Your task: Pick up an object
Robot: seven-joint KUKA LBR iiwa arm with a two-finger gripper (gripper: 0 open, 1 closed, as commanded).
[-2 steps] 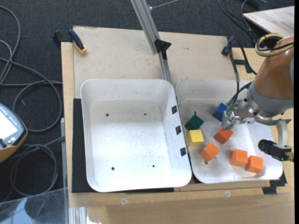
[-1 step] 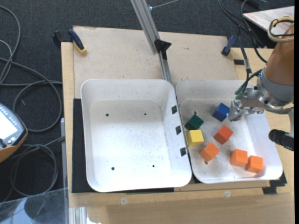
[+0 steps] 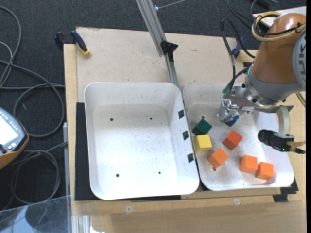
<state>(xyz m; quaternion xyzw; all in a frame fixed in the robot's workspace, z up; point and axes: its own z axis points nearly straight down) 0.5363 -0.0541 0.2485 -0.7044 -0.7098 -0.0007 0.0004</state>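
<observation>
Gripper: the gripper point(image 3: 228, 116) hangs over the far part of the right bin point(image 3: 286, 181), above the blocks; whether the claw is spread, clenched or grasping I cannot tell, as a blue shape shows at its tip and may be a held piece or part of the tool.
Candidates: 1 green block point(image 3: 202, 127), 1 yellow block point(image 3: 203, 142) just beside it, and 4 orange blocks point(image 3: 233, 140) spread toward the near edge.
Left bin: the left bin point(image 3: 97, 93) lies beside the right one.
Step, as I judge: settling on 1 block.
Advice: choose an orange block standing apart from its neighbours, square the claw to its flat faces, descend straight.
</observation>
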